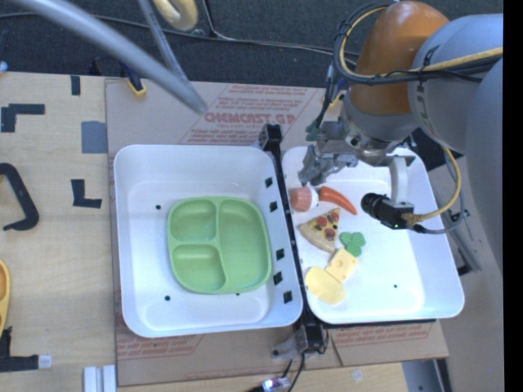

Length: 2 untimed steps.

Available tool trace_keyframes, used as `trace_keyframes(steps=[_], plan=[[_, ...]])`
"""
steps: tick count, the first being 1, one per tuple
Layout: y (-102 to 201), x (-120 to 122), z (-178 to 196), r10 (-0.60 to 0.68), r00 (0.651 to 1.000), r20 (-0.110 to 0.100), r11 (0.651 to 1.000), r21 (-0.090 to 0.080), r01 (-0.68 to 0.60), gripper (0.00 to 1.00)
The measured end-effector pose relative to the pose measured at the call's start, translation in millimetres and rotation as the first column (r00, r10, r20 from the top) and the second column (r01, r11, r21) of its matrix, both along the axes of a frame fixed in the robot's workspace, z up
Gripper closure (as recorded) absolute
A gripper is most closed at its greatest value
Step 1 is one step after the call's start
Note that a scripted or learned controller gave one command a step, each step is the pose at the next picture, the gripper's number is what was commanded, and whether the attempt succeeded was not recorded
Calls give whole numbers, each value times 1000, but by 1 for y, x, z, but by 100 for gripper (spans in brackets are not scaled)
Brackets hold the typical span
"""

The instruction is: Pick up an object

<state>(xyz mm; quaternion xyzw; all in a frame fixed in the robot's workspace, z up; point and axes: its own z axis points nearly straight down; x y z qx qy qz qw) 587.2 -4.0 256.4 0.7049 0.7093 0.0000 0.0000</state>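
My gripper (313, 173) hangs low over the far left part of the right bin (425, 296), just above a small pink and white toy (302, 198) and beside a red pepper-like piece (337, 199). A pizza slice (320, 229), a green leafy piece (353, 241), a cheese wedge (343, 265) and a pale yellow round piece (324, 286) lie nearer the front. Nothing shows between the fingers.
The left bin (139, 243) holds a green divided plate (219, 244). A black divider (282, 219) runs between the two bins. The arm's orange band and grey body (409, 55) loom over the right bin's far side, with a cable looping at the right.
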Motion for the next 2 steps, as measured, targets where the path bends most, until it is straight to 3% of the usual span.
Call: trace_keyframes(steps=[2], plan=[[91, 31, -26, -1, 1000, -2, 1000, 0, 1, 100]])
